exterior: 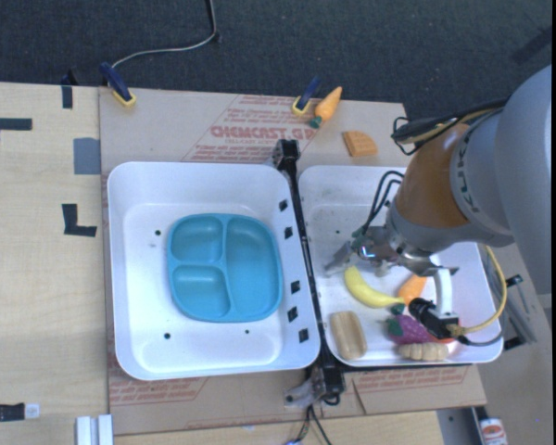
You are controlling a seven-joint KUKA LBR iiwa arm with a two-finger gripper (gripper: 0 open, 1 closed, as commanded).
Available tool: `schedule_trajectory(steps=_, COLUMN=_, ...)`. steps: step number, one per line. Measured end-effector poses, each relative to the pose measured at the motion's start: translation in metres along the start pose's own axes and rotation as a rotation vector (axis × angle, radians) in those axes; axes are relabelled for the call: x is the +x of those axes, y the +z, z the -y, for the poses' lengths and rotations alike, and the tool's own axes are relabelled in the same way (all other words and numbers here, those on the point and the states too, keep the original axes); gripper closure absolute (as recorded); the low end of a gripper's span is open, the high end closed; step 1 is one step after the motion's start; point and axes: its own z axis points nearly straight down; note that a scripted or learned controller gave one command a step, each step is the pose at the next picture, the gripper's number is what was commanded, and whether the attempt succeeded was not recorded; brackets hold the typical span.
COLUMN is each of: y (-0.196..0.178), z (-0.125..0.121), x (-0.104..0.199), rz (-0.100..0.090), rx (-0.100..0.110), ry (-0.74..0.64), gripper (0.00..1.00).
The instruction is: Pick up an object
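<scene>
**Ana:** Cardboard covers the bench [213,133] under both white bins, with dark carpet beyond its far edge and pale wood along its left side. What sits in the left bin [130,248]?

**Ben:** One blue divided tray [225,267], lying flat near the bin's middle, apart from all four walls.

**Ana:** And the right bin [329,202]?

**Ben:** Toys crowd its near half. A yellow banana [369,290] lies near the middle, curving toward the near right. A tan bread-like piece [347,334] rests by the near left corner, just beside the wall. Purple grapes [410,325] and something pale and tan below them sit along the near edge, with a small orange piece [411,288] just right of the banana.

**Ana:** Where is the arm [463,184]?

**Ben:** It reaches in over the bin's right side, the orange band above the wrist hanging over the far right part. The gripper [363,253] is low over the middle of the bin, just above the banana's far end.

**Ana:** Has it got hold of anything?

**Ben:** I cannot tell. The metal parts there are small and blurred, so how the gripper stands is unclear, and whether it touches the banana is unclear too. The banana looks to be lying on the bin floor.

**Ana:** Anything outside the bins?

**Ben:** An orange carrot-like toy [327,105] and a tan block [359,144] lie on the cardboard past the right bin's far edge.
</scene>
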Motion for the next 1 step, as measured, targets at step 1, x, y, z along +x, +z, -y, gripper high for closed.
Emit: schedule_trajectory(steps=1, y=-0.0097, z=-0.0005, x=-0.0009, rz=0.003, rx=-0.002, ry=0.001, gripper=1.00)
